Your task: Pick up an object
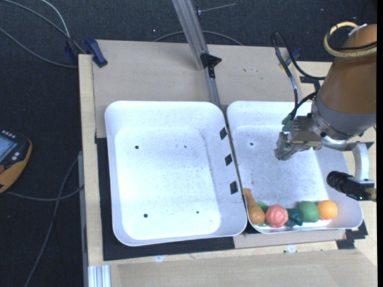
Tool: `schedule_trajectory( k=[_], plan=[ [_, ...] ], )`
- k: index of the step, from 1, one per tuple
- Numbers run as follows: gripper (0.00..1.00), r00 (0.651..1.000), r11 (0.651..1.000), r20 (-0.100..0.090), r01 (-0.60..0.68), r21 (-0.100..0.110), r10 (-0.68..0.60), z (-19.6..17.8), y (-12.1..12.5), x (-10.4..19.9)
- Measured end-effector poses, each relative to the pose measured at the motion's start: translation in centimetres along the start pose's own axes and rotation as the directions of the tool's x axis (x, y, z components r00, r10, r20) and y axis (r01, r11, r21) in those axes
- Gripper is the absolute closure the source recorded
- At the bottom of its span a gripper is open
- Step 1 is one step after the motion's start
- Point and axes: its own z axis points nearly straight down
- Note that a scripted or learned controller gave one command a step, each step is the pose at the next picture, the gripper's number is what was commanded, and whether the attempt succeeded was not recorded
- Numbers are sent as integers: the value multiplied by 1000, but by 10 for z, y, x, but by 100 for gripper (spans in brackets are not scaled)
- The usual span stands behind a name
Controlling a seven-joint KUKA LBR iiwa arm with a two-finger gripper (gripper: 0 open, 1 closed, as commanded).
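Observation:
Several small toy foods lie in a row along the near wall of the right bin [263, 115]: an orange carrot-like piece [254, 208], a pink ball [276, 215], a dark teal piece [295, 218], a green ball [309, 211] and an orange ball [327, 208]. My gripper [286, 150] hangs over the middle of the right bin, well behind that row and apart from it. Nothing shows between its fingertips.
The left bin [119, 118] sits beside the right one, with black clips [228, 158] along the shared edge. A metal pole [190, 23] slants up from the bench behind the bins. Cables run near the arm at the back right.

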Motion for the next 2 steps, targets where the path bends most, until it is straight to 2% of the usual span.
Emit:
schedule_trajectory(
  k=[1, 2],
  plan=[
    [100, 1000, 1000, 0, 1, 1, -1, 15, 5, 56],
    [100, 1000, 1000, 0, 1, 1, -1, 23, -8, 105]
  ],
)
